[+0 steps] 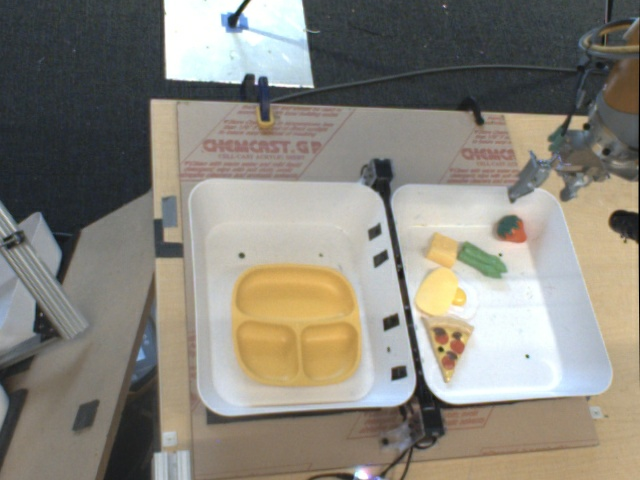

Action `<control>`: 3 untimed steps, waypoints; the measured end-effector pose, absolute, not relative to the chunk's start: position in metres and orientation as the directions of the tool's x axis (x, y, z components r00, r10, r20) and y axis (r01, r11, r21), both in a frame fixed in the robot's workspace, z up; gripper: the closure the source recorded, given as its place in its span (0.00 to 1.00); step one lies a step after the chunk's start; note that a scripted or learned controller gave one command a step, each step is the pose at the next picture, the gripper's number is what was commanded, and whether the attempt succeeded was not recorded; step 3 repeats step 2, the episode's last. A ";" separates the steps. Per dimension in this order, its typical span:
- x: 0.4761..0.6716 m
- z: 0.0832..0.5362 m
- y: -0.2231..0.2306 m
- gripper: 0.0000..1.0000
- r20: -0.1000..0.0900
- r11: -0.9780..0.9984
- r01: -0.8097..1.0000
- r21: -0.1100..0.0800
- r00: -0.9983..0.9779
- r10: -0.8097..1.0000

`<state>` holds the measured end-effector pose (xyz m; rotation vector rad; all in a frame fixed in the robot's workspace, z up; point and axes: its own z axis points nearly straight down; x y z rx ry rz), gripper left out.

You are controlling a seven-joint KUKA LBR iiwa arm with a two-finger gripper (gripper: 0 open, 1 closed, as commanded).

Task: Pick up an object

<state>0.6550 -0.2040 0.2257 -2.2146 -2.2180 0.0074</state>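
Two bins sit side by side on the counter, and everything I could pick lies in the right bin (585, 298); the left bin (215, 218) carries a yellow divided tray (296, 324). My gripper (548, 180) hangs over the right bin's far right corner, with its two fingers (526, 181) spread wide and nothing between them. The nearest thing is the tomato (512, 229), a small red piece with a green top, lying just inside that far corner, a little toward the near edge and slightly toward the left bin from the fingers. It is roundish, so I see no long axis to line up with, and I judge it the easiest target: a short move in and down. Next out is the green pepper (482, 260), whose long axis runs on a slant from the bin's middle toward its right wall; it touches or nearly touches a yellow block (442, 249). Farther toward the near edge lie a fried egg (440, 293) and a pizza slice (449, 346), its tip pointing at the near edge. Both look flat, and I expect them to be hard to pinch.
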 end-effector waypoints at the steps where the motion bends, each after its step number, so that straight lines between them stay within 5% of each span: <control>1: 0.657 0.232 -0.204 0.00 -0.001 0.004 1.000 0.002 -0.004 1.000; 2: 0.667 0.183 -0.201 0.00 0.000 0.006 1.000 -0.001 -0.006 1.000; 3: 0.667 0.183 -0.201 0.00 0.000 0.006 1.000 -0.001 -0.006 1.000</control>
